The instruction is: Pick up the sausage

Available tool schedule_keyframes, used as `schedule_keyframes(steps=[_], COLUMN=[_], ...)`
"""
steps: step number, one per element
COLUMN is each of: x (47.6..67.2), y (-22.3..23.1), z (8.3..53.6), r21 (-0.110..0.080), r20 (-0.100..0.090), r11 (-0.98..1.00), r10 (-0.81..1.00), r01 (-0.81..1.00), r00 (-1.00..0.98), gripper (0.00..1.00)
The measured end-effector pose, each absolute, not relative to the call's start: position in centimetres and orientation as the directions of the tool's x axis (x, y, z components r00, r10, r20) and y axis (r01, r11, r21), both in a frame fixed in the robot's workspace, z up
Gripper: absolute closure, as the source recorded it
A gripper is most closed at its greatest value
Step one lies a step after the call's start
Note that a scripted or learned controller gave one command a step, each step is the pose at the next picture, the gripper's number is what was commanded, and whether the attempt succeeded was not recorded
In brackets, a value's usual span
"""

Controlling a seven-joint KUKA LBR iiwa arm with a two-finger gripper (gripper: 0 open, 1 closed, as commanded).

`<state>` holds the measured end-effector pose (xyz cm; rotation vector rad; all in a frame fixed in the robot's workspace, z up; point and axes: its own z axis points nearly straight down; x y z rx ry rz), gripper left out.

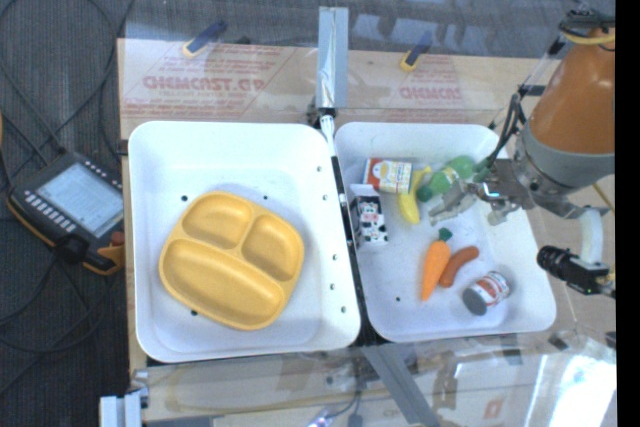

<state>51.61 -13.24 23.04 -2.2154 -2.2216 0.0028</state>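
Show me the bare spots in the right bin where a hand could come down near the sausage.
In the right bin, bare floor lies at the front left, between the carrot and the left wall below the small toy. The back is crowded: carton, banana, green item and the claw. The sausage touches the carrot, with the can close by.

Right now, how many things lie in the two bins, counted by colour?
Yellow: 2, the tray and banana
Orange: 2, the carrot and sausage
Green: 1, a green item
Mixed colours: 3, the carton, small box, can
Total: 8
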Motion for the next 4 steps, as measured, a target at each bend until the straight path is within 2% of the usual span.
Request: schedule_keyframes(steps=[1, 2, 3, 4], x=[53.4, 53.9, 49.3, 49.5], y=[-19.3, -21.3, -16.5, -16.3], z=[18.0, 9.0, 9.0, 9.9], r21=[-0.004, 0.01, 0.013, 0.016], r20=[0.0, 0.004, -0.009, -0.005], r11=[0.04, 0.262, 0.263, 0.263], r10=[0.999, 0.965, 0.965, 0.965], r01=[0.999, 0.965, 0.965, 0.965], r00=[-0.04, -0.262, -0.263, -0.263], gripper=[0.0, 0.0, 0.0, 1.0])
